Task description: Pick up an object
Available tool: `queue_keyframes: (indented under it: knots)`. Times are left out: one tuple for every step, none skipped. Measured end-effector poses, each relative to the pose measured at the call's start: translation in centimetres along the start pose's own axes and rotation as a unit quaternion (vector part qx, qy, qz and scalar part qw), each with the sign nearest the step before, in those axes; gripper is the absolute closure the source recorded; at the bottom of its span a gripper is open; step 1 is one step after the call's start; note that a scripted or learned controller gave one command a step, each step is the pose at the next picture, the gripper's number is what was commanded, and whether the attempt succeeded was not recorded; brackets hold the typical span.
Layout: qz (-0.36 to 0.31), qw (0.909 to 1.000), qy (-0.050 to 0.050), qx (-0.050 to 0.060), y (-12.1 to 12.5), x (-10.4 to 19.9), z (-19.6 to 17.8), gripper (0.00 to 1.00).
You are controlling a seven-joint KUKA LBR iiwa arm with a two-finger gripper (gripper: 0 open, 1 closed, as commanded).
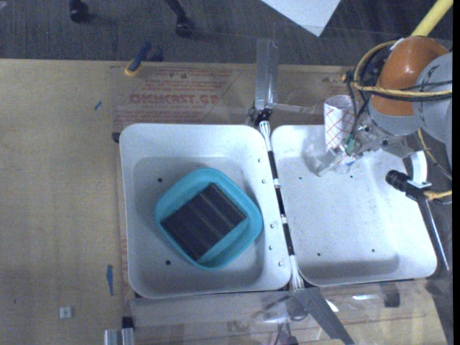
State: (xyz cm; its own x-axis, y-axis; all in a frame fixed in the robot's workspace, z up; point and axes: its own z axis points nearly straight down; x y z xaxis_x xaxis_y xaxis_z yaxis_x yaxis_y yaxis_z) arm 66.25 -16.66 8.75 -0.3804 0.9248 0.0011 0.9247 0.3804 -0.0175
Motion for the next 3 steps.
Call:
queue_keyframes:
  knots:
    - [0.005,0.9999,0.016,0.001,-1.6,-4.5,0.0,0.0]
    - [-0.014,0.9999,0.001,-0.001,-0.2,-0.6,0.0,0.0]
    - [0.022,0.9996,0.017,0.002,-1.5,-4.3,0.0,0.0]
